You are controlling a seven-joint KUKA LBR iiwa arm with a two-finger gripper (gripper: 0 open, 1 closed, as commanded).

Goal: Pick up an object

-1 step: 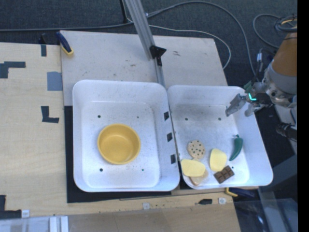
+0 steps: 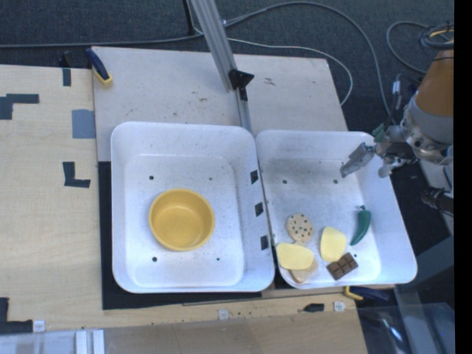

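Where two white bins (image 2: 184, 135) sit, wooden bench (image 2: 44, 198), dark carpet (image 2: 88, 9).

2 white bins (image 2: 125, 198) on a wooden bench (image 2: 44, 161); cables (image 2: 354, 28) trail across dark floor

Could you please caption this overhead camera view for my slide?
Open gripper above right bin of toy food; yellow bowl in left bin.

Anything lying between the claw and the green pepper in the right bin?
No. In the camera view, bare white bin floor separates the claw from the green pepper below it.
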